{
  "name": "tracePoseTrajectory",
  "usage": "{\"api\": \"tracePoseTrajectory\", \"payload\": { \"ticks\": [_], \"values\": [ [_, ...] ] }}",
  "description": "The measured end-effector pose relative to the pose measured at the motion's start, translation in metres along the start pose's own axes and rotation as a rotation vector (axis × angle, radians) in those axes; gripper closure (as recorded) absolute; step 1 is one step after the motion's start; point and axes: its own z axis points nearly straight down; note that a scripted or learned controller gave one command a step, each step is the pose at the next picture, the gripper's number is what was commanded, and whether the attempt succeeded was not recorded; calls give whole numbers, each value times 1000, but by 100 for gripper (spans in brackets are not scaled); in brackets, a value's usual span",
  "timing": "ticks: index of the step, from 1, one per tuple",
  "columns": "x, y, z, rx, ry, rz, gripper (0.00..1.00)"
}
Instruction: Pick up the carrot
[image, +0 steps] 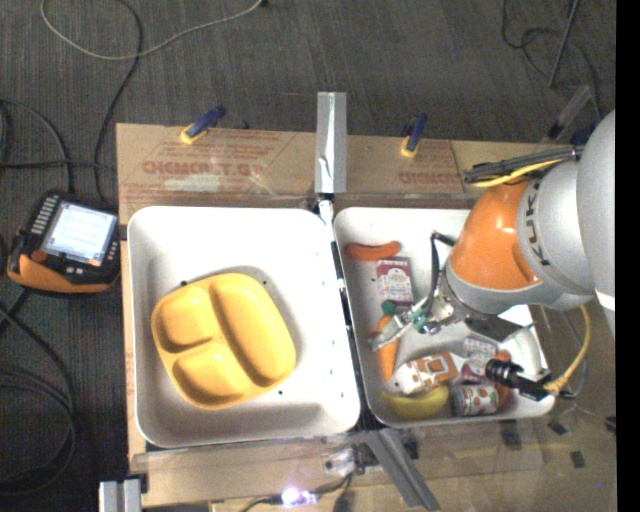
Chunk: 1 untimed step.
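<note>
Left bin (145, 300) just has a yellow tray (224, 338). Right bin (355, 330) is packed: carrot (385, 350), hot dog (371, 251), banana (418, 403), packets. Gripper (412, 322) hangs beside the carrot, can't tell its grip.

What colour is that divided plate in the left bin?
Yellow; the divided plate shows clearly in the camera view.

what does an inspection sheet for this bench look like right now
surface: two white bins; left bin and right bin side by side
job's things: carrot in right bin by its left wall
clutter: yellow divided plate in left bin; hot dog, banana, small packets in right bin
grippers: gripper low beside the carrot
cables: cords on floor
surroundings: teach pendant at left; blue clamps on board
</note>
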Motion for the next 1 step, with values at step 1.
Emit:
{"api": "tracePoseTrajectory", "payload": {
  "ticks": [1],
  "values": [
    [-1, 1, -9, -3, -5, 1, 100]
  ]
}}
